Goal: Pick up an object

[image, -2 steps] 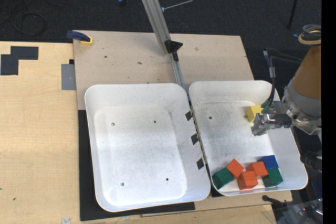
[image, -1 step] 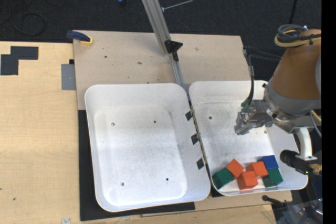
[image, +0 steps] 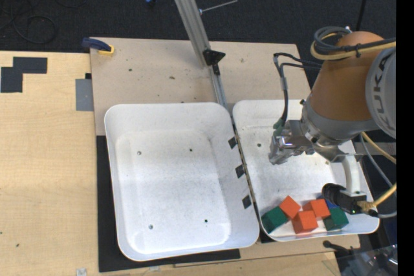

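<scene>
Small blocks lie bunched in the near corner of the right bin (image: 259,119): a green block (image: 275,218), an orange block (image: 290,207), a second orange block (image: 306,222), a third orange block (image: 319,207), another green block (image: 336,221) and a bit of a blue block (image: 332,206). My gripper (image: 282,150) hangs over the middle of the right bin, up-view of the blocks and apart from them. Nothing shows between its fingers.
The left bin (image: 129,119) sits beside the right one, with black clips (image: 240,170) along the shared edge. A slanted aluminium bar (image: 192,16) rises behind the bins. The bulky grey arm (image: 349,94) covers the right bin's right side.
</scene>
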